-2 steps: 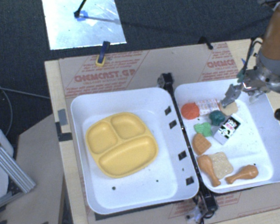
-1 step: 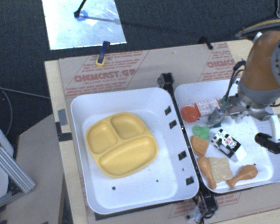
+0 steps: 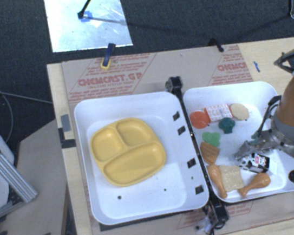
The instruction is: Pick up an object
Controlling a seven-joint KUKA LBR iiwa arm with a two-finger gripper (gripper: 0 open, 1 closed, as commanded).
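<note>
The arm comes in from the right, and its gripper is low in the right bin, just above a small black and white card-like object. Whether the gripper is open or closed I cannot tell; the metal parts are blurred. Other toy foods lie near: a drumstick and a beige slice. I think a good pick needs a straight descent, away from these neighbours.
</note>
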